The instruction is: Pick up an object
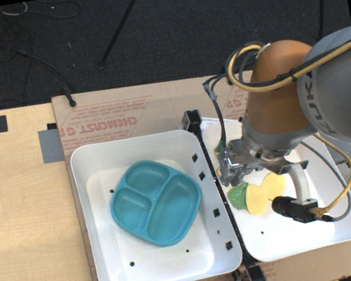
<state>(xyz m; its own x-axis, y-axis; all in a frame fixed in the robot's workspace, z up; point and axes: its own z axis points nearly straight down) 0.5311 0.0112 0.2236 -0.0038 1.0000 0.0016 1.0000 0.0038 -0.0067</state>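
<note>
Bench (27,216) w/ brown cardboard holds 2 white bins. Right bin (349,227) has a yellow thing (261,197) and a small green thing (238,196), touching side by side. Both lie just below the gripper (231,168) in the pic, green one closest. Can't tell if the grip is loose or tight; nothing seen in it. Big grey arm (282,97) hides much of that bin and the yellow thing's top edge. Yellow thing's long way runs low-left to up-right. Left bin (89,185) has a blue-green plate (156,202).

grey rounded arm (338,91), glossy orange band (278,95) above the wrist, yellow and black cables (243,64) looped over it, silver gripper (230,172)
</note>
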